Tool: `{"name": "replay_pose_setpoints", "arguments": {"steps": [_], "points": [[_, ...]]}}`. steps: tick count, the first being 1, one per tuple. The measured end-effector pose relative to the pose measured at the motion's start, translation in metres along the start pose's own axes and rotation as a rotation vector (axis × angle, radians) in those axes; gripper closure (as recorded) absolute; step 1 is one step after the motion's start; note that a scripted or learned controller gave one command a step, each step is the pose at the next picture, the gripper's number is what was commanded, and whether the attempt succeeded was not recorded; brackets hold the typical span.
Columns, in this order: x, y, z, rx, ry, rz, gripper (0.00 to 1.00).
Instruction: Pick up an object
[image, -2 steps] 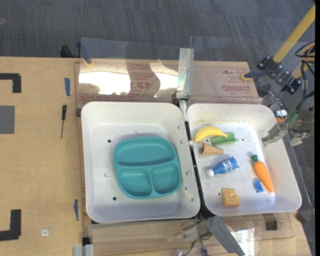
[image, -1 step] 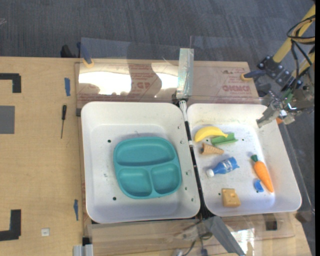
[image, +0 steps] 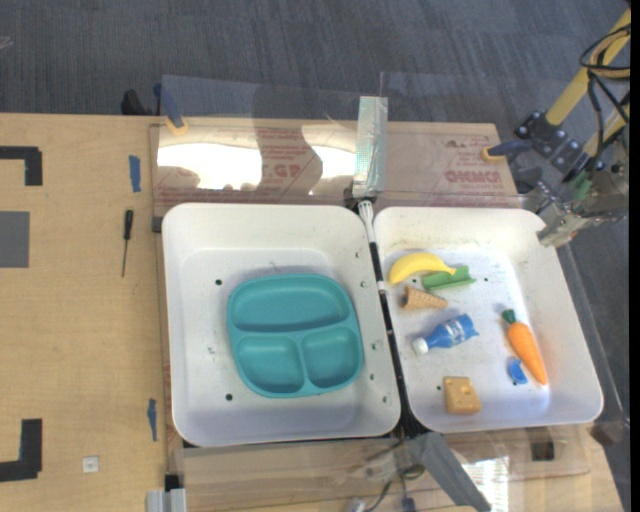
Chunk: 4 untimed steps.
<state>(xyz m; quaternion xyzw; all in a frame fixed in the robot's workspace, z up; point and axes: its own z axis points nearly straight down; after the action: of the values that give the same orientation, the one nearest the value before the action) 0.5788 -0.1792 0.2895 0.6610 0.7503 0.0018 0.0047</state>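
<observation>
Right bin (image: 560, 300) has the pickables, all loose on its floor: banana (image: 418, 266) touching a green piece (image: 449, 280), cone (image: 423, 298), blue bottle (image: 446, 334), carrot (image: 525, 347), small blue item (image: 516, 373) beside it, tan block (image: 461, 395). Left bin (image: 190, 300) holds a teal divided plate (image: 294, 335). Tool (image: 560, 225) sits over right bin's far right corner; can't tell its state.

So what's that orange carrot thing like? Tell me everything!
The carrot looks like a plastic toy: a smooth orange cone with a small green top. It lies flat on the floor of the right bin, near its right wall, green end pointing up the picture and tip pointing down. A small blue thing sits tight against its lower left side; touching or not, I cannot tell.
</observation>
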Motion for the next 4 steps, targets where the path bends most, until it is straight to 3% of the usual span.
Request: {"name": "replay_pose_setpoints", "arguments": {"steps": [1,2,3,4], "points": [[-0.005,-0.014,-0.054,0.003,0.001,0.165,1.0],[-0.005,-0.013,-0.065,0.0,-0.001,0.163,1.0],[-0.005,-0.013,-0.064,0.001,-0.001,0.163,0.0],[-0.024,-0.092,0.051,0.016,0.006,0.044,0.0]]}}
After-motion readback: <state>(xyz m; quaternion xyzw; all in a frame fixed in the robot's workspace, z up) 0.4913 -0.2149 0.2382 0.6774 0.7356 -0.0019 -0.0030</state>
